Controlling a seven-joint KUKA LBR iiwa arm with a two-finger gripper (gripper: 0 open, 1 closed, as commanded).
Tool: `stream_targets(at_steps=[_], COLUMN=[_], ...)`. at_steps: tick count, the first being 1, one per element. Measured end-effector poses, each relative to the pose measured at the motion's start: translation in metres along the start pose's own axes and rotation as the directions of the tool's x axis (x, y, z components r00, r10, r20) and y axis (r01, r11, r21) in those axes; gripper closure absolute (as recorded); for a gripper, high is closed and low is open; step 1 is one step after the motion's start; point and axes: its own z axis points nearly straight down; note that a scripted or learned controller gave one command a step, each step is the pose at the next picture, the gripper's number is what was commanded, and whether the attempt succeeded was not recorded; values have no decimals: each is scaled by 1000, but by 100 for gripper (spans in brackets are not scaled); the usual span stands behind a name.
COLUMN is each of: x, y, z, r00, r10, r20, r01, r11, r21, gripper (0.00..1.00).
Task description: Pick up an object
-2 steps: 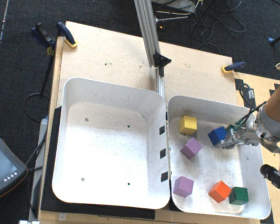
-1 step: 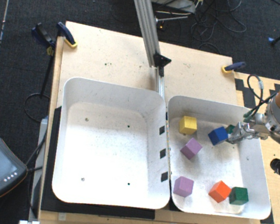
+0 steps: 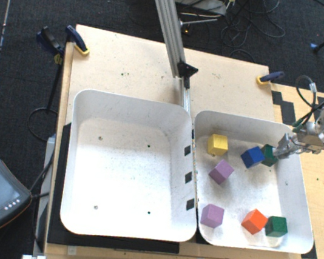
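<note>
I see my gripper (image 3: 281,149) low at the right bin's (image 3: 298,198) far edge, whether open or closed I cannot tell, with a dark green block (image 3: 269,155) right against its tip and the blue cube (image 3: 251,157) just beyond it leftward.

The gripper (image 3: 279,150) sits at the right bin's (image 3: 297,190) two o'clock edge, beside a dark green block (image 3: 269,156) touching a blue cube (image 3: 251,157).
</note>
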Motion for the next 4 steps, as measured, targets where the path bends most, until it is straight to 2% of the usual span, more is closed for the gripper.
stream_targets(at_steps=[3, 4], x=[154, 216], y=[52, 68], z=[15, 5], r00=[1000, 1000], r10=[-6, -7], r20=[-4, -5], r01=[6, 7], r11=[1000, 1000], r21=[4, 2], gripper=[100, 100])
